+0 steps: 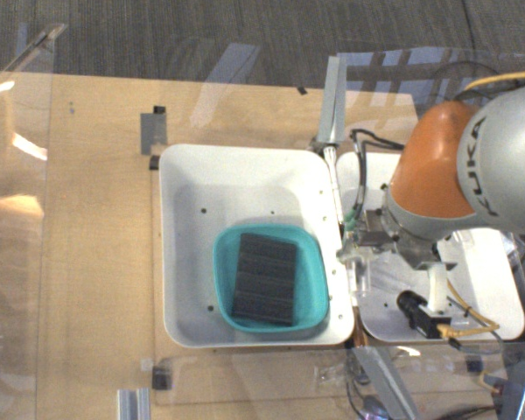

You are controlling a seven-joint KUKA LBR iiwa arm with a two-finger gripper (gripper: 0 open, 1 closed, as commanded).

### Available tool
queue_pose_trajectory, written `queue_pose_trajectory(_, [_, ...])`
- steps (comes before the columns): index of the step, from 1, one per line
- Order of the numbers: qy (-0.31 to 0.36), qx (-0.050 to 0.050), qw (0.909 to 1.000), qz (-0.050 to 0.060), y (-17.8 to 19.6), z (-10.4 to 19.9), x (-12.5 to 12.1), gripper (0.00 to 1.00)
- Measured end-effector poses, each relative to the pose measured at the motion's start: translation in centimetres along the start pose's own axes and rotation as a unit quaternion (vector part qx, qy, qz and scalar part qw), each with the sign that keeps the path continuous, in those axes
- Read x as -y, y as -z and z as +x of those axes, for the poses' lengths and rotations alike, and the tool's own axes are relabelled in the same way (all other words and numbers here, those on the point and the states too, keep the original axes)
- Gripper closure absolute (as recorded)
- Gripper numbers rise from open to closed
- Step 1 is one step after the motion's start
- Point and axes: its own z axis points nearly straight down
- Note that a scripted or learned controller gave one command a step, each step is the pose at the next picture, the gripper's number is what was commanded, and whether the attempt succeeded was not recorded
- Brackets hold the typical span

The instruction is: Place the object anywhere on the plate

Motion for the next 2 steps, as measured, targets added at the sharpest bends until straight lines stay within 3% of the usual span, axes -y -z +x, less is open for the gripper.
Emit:
queue_pose_trajectory(1, [0.041, 0.000, 0.9992, -0.001, 0.06, 2.60, -3.45, 1.00])
queue_pose_trajectory(2, [0.040, 0.000, 0.9992, -0.001, 0.07, 2.58, -3.46, 0.00])
